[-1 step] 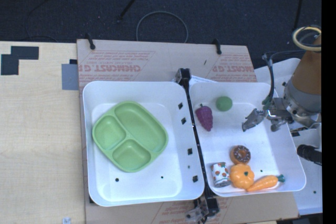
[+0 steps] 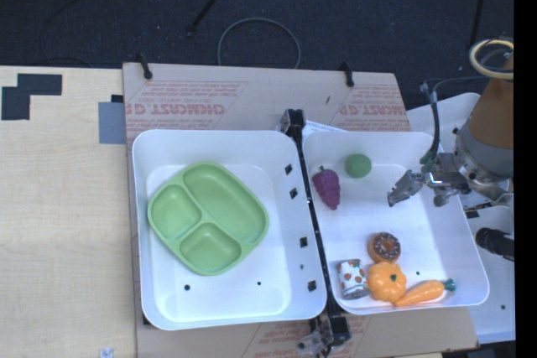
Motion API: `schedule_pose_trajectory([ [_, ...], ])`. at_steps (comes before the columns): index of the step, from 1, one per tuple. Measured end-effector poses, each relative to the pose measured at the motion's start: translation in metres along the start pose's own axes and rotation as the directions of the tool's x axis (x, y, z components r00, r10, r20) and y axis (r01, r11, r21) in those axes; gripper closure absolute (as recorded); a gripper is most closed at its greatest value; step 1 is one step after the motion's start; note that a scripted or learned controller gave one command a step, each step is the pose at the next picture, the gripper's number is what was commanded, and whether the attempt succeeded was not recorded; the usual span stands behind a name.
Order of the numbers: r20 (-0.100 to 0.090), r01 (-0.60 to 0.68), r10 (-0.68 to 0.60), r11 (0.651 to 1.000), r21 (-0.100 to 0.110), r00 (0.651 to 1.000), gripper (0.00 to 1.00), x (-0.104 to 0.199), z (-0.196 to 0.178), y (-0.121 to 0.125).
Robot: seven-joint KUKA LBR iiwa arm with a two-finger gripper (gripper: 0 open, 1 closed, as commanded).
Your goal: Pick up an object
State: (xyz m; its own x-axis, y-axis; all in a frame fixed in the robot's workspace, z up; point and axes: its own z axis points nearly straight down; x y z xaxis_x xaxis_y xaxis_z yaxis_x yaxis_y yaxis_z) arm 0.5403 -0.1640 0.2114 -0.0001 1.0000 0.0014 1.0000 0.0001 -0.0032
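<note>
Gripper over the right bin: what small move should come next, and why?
Probably ease the gripper down and toward the green ball. It sits above the right bin with nothing between its fingers, and the ball lies apart from the purple grapes, while the donut, orange pumpkin and carrot crowd together.

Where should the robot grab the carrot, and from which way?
Probably around the middle of the carrot, coming straight down. It lies flat, long and thin, so fingers can close across its narrow width. The pumpkin touches its thick end and the bin wall runs close by, so the middle seems roomiest.
</note>
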Motion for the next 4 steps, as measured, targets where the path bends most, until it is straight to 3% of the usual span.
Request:
schedule_pose_trajectory([
  [2, -0.001, 0.000, 0.000, 1.000, 0.004, 1.000, 0.00, 0.003, 0.115, 0.006],
  [3, 0.000, -0.003, 0.003, 1.000, 0.001, 1.000, 0.00, 0.003, 0.124, 0.006],
  [4, -0.001, -0.006, 0.006, 1.000, -0.002, 1.000, 1.00, 0.002, 0.112, 0.007],
])
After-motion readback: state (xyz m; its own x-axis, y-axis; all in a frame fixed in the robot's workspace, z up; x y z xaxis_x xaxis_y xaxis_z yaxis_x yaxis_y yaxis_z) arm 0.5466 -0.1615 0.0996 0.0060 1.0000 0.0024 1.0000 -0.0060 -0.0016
